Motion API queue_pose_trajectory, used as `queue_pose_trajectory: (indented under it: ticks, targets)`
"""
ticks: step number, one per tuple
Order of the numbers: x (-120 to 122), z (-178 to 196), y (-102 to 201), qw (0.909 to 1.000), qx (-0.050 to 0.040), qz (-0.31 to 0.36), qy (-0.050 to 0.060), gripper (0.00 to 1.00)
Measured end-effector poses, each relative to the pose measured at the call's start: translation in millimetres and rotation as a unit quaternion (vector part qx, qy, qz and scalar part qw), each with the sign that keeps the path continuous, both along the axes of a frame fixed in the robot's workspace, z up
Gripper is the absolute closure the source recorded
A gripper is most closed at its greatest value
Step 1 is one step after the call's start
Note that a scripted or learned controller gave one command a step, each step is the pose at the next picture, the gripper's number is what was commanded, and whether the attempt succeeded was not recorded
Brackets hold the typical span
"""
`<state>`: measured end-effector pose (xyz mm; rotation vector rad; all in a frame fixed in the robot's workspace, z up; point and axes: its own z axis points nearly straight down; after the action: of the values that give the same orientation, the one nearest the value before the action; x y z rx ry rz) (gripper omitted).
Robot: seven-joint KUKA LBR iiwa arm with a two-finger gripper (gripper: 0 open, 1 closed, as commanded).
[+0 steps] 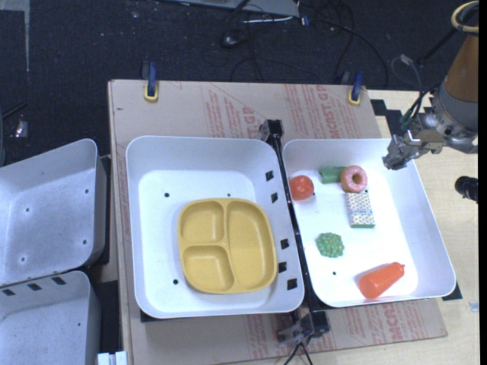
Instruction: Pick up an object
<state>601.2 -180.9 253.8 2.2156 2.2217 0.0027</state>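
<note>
**Arm parked over the far right corner, nothing picked yet**

While the two shallow white plastic bins sit side by side on the bench, the left bin [144,166] carries just one thing: a yellow plastic plate with three compartments [227,245], lying flat a bit near of centre. The right bin [426,234] has all the small stuff.

The grey arm with the orange band [466,74] comes in from the right, and its gripper [397,158] hangs right at the far right corner of the right bin, about over the rim. It's small and dark in the shot, so I honestly can't tell how it's set, and I can't see anything in it.

Inside the right bin, biggest first:
- an orange carrot-shaped toy [380,279] lying on its side near the near right corner
- a small speckled rectangular packet [360,209] around the middle
- a pink frosted ring doughnut toy [354,179] just far of the packet, touching it or close to it
- a green block [330,175] tucked against the doughnut's left side
- a bumpy green round toy [329,244] near of centre, by itself
- a red-orange ball-shaped toy [301,188] by the left wall

All the items rest on the bin floor, well apart from the gripper.
</note>
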Motion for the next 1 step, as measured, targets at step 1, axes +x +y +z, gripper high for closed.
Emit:
queue_pose_trajectory:
  ticks: [1]
  targets:
    - [-24.6,-5.6,57.8,1.0000,0.0017,0.002,0.003,1.00]
